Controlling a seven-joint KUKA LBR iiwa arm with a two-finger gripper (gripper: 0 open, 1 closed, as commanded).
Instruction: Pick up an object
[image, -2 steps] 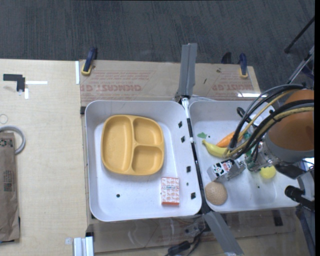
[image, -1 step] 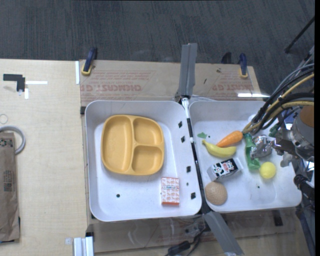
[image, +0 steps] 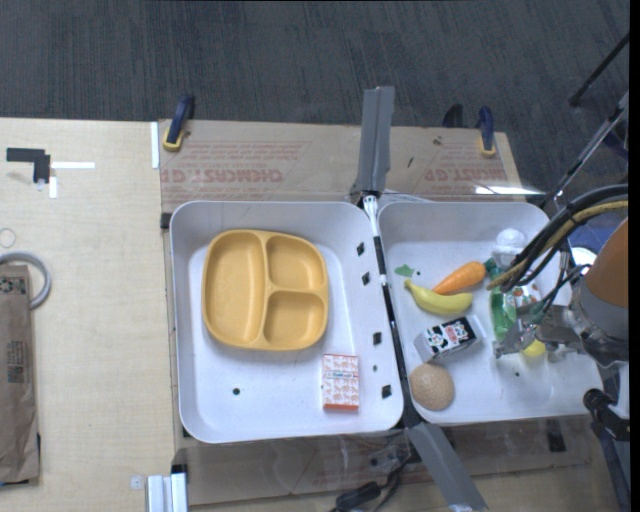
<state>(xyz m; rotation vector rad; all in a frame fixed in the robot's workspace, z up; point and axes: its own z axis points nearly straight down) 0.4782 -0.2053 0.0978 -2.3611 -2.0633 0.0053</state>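
Two shallow white bins (image: 190, 300) present. Grey two-finger gripper (image: 520, 340) low in right bin near green item (image: 503, 312); claw state indeterminable. Approach step; next requires confirmed closure.

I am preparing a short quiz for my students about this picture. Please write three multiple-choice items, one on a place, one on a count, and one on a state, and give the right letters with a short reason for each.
1. Where does the yellow divided plate lie?
A. In the left bin
B. In the right bin
C. On the wooden bench outside the bins

2. How many compartments does this plate have?
A. Two
B. Three
C. Five

3. How does the banana stand to the carrot?
A. It is in the other bin
B. It lies right beside the carrot, in the right bin
C. It lies on the yellow plate

Answers:
1. A, the plate rests on the floor of the left bin, above the small orange-and-white carton.
2. B, one long section at the left and two smaller ones at the right.
3. B, both lie in the right bin, the carrot just above the banana.
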